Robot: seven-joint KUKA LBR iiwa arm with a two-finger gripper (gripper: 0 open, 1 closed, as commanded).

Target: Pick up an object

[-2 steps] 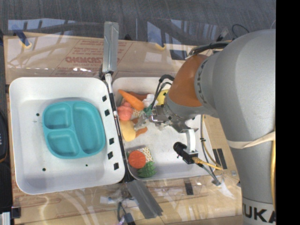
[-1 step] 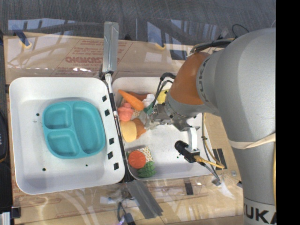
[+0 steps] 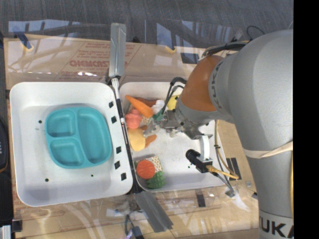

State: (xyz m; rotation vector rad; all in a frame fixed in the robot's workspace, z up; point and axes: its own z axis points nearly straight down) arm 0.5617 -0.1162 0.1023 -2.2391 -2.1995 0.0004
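Grey arm with orange band (image 3: 199, 86) fills your right foreground, reaching down into the right white bin (image 3: 174, 180).

You see the wrist lowered over the upper middle of that bin, with the gripper (image 3: 160, 121) set among the toy food; whether the claw is released or clenched cannot be told, as the wrist covers it. Just left of it lie a long orange plastic carrot (image 3: 139, 106), a pink rounded toy (image 3: 133, 120) and a yellow pear-shaped toy (image 3: 137, 141), all crowded near the bin's left wall. A red tomato-like toy (image 3: 145, 169) touches a green leafy piece (image 3: 156, 180) at the lower left corner. The left white bin (image 3: 30, 183) holds a teal three-compartment plastic tray (image 3: 77, 136).
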